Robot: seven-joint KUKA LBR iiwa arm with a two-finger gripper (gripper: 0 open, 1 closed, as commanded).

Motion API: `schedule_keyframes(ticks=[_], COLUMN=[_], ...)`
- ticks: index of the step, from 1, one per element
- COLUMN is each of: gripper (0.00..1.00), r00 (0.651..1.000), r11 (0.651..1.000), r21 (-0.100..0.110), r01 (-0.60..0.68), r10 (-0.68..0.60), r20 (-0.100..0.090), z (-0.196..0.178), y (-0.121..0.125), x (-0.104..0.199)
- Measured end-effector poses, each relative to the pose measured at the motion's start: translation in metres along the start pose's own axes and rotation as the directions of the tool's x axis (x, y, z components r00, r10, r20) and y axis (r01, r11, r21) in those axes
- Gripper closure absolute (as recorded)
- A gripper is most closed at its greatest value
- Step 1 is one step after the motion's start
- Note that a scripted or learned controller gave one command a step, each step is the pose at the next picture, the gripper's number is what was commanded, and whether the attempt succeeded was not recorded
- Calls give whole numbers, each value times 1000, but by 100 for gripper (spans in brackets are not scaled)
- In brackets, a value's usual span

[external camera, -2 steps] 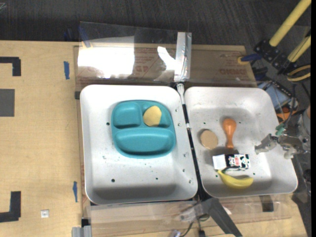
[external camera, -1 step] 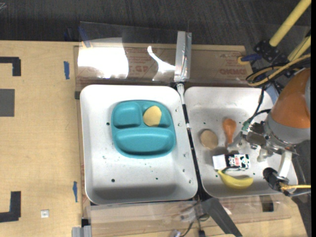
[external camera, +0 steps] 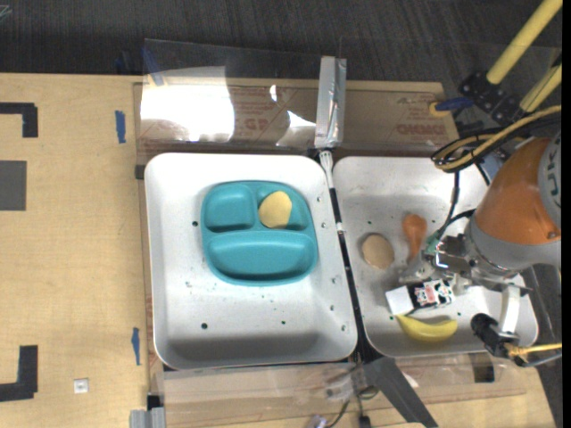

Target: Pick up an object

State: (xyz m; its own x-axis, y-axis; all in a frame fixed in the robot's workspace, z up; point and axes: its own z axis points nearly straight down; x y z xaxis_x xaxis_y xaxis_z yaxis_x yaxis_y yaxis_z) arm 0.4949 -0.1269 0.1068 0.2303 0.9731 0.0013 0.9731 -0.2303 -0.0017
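Far left, on the cardboard bench (external camera: 71,239): black corner marks and short strips of blue tape (external camera: 119,125). Further in, behind the bins, a clear sheet (external camera: 223,105) catching a bright glare, with a strip of silver tape (external camera: 330,101) running down toward the seam between the bins. Next, the left bin (external camera: 169,283), white and shallow, bearing a teal divided plate (external camera: 259,252) near its middle. On that plate, in the upper right compartment, a round yellow piece (external camera: 275,209); the other two compartments bare. Right of the seam, the right bin (external camera: 375,185), holding the loose things within reach: a tan oval piece (external camera: 377,251) near the bin's left wall; just beside it to the right, an orange piece (external camera: 415,232), standing slightly higher in the view; below these, a small white box (external camera: 419,294) with black and red marks, lying tilted; touching or nearly touching its lower edge, a banana (external camera: 426,327) curved along the bin's near wall. Above the box and right of the orange piece, the gripper (external camera: 443,267), low over the bin; whether apart or together, impossible to tell, and nothing visibly clamped in it. Behind it, the arm's grey wrist and orange band (external camera: 526,199), reaching in from the right. At top right, black and yellow cables (external camera: 482,141) and a yellow pole (external camera: 535,25).
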Motion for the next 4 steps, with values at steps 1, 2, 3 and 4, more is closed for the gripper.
schedule_keyframes(ticks=[1, 2, 3, 4], gripper=[0, 0, 100, 100], r00=[987, 1000, 1000, 1000], r11=[987, 1000, 1000, 1000], r21=[-7, -17, -18, -19], r01=[162, 19, 21, 23], r10=[-162, -19, -21, -23], r20=[0, 2, 2, 2], z=[-79, 15, 5, -4], y=[-10, 71, 72, 72], x=[71, 28, 30, 30])
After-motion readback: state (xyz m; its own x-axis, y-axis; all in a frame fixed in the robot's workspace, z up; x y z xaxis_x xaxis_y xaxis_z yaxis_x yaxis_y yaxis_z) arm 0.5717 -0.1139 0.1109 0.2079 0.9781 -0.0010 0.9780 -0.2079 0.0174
